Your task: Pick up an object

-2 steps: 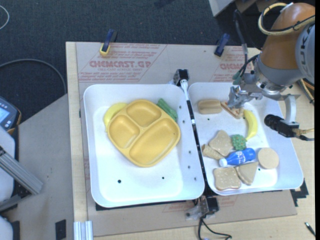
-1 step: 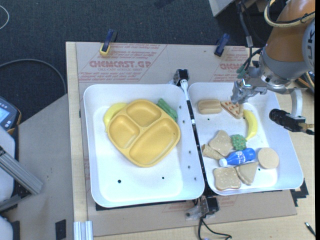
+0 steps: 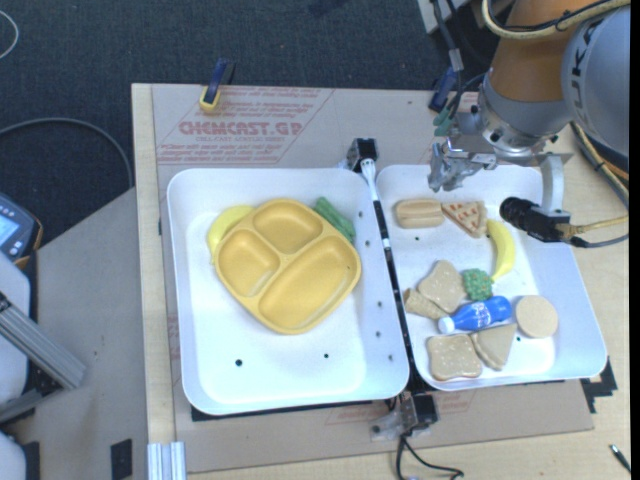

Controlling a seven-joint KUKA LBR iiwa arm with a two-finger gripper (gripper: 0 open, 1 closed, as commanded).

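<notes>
Grey metal gripper (image 3: 447, 171) hung over the back edge of the right white bin (image 3: 590, 343), just behind the tan toy hot dog (image 3: 418, 213). Nothing sat between its fingers; how far apart they were, I could not tell. This looked like the reaching step. Next it probably needed to come down onto 1 toy, maybe the hot dog or the waffle-patterned toy pizza slice (image 3: 465, 215). Those 2 lay near the back wall, so room there was tight. The yellow toy banana (image 3: 503, 249) lay close beside them.
</notes>
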